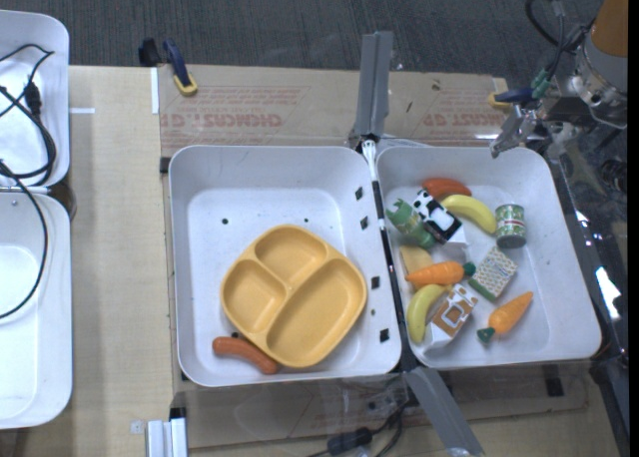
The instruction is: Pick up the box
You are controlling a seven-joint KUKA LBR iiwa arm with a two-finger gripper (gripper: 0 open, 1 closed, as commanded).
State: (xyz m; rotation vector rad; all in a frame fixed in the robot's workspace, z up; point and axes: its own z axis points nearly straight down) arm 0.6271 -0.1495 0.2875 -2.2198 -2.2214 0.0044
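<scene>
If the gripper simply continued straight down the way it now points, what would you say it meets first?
Probably the right bin's far rim or the bench just behind it: the gripper hangs over that corner, short of the toys. Depth is hard to judge from this slant.

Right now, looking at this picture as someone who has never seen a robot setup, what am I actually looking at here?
You are looking down, at a slant, from one fixed camera above a workbench. Two shallow white bins sit side by side. The left bin holds a yellow divided plate and a toy sausage at its lower edge. The right bin holds toy groceries: two bananas, carrots, a small green can, a black and white cow toy and a small printed box near the front, which the machine is meant to pick up. The machine is a robot arm entering at the top right. Its gripper, a two-finger claw, hangs over the bin's far corner, away from the box and holding nothing that I can see.
</scene>
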